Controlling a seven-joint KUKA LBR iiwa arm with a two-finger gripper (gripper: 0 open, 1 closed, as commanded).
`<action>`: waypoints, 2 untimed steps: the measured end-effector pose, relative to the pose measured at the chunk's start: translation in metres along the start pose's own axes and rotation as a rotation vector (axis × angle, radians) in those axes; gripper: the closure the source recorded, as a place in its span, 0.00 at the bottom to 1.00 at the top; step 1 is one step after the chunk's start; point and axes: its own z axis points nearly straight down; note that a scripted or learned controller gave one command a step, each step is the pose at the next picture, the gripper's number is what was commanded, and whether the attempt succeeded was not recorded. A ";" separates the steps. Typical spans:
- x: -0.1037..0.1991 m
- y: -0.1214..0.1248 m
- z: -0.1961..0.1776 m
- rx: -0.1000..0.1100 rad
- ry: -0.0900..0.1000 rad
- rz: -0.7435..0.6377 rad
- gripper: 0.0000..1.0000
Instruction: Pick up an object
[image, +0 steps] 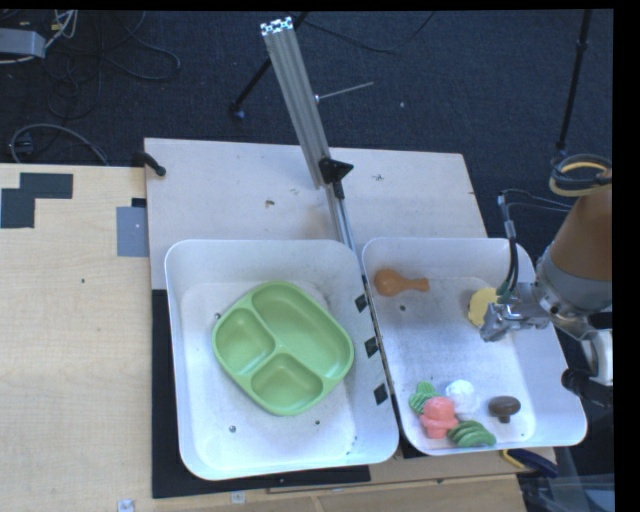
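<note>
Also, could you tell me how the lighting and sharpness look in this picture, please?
Camera view: even, soft light on both bins, the left bin showing no harsh glare; a faint shadow lies under the green tray; the floor behind is dark; the small toys look slightly soft, and the gripper is blurred.

The grey arm with its orange band (585, 245) is cut off by the frame's right side. Its metal two-finger gripper (497, 322) covers part of a small yellow object (481, 303) directly beneath the jaws, whose shape cannot be told. Whether the jaws are parted is unclear.
</note>
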 end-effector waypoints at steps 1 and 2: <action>-0.001 0.002 -0.064 -0.003 -0.001 -0.005 1.00; -0.001 0.003 -0.110 -0.002 -0.001 -0.006 1.00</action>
